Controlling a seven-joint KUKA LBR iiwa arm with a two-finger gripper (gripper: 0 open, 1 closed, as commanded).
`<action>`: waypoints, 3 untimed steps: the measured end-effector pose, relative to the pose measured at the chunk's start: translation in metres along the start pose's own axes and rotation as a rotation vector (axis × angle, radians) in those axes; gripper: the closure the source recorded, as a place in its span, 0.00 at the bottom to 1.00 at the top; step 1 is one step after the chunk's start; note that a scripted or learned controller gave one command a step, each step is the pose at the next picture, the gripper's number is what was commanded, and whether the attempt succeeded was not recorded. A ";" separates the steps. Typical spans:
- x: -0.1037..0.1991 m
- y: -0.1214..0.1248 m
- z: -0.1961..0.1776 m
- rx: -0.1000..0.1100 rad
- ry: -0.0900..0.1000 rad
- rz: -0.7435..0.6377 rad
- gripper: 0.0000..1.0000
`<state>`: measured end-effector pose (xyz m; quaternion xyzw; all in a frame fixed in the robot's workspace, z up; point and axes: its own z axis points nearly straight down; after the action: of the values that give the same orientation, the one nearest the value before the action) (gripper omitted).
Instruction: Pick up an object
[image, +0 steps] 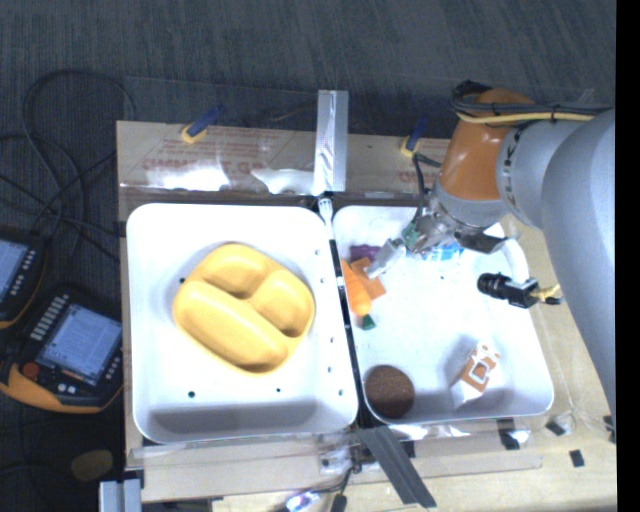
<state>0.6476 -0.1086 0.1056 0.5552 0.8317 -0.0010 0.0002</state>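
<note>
Tool (385, 258): reaching into the right bin (520, 340), upper centre of frame; grip state cannot tell.
Orange object (362, 283): lying just below-left of tool.
Brown ball (389, 389): sitting lower, well apart.

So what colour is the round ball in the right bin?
Dark brown ball, camera view.

Grey arm (575, 190), orange wrist band (472, 160)
</note>
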 end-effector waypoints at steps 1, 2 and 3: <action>0.040 0.039 -0.079 -0.001 0.000 -0.239 0.00; -0.006 0.008 0.012 -0.010 -0.003 -0.418 0.00; 0.041 0.020 -0.079 -0.004 -0.001 -0.656 0.00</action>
<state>0.6502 -0.0634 0.1845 0.2578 0.9662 0.0002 0.0015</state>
